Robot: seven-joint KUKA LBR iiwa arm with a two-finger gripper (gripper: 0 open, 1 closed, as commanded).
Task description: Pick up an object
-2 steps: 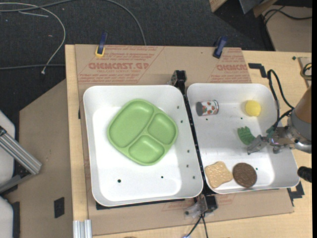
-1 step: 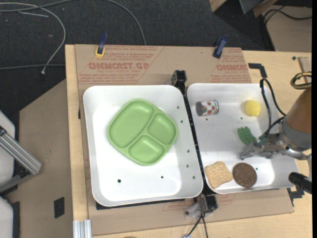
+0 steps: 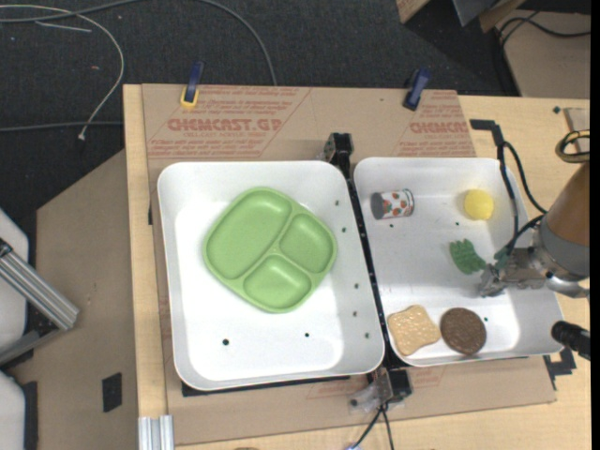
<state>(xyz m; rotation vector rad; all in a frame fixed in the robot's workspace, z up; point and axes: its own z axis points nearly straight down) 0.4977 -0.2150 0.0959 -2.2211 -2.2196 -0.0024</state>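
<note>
Smooth white plastic bins [image 3: 187,345] sit on a matt cardboard-covered tabletop [image 3: 300,111]; the green divided plate [image 3: 270,248] looks plastic (slightly glossy).

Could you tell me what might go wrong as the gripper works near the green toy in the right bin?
1. The gripper sits low beside the green toy, near its edge, so it may nudge the toy away instead of grasping it.
2. It is also close to the right bin's right wall, so the arm could bump the rim.
3. The cookie lies just below, and a sideways slip might knock it.
</note>
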